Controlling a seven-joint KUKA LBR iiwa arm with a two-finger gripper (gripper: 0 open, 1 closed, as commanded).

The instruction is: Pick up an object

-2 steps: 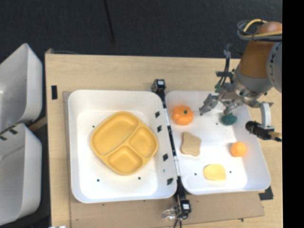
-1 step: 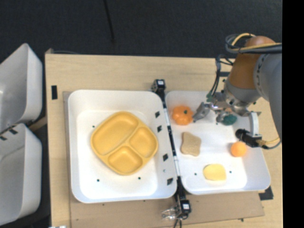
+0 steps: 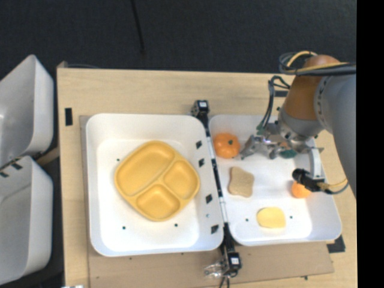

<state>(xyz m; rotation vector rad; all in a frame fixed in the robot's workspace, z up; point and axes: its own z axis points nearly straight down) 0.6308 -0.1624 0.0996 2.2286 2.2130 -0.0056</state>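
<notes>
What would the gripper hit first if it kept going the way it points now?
Probably the orange fruit: the gripper points toward the view's left, with the fruit just beyond its tip in the right bin. Its height above the fruit is unclear.

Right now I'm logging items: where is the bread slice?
The bread slice lies in the right bin, near the divider, below the orange pumpkin and above the yellow piece.
</notes>
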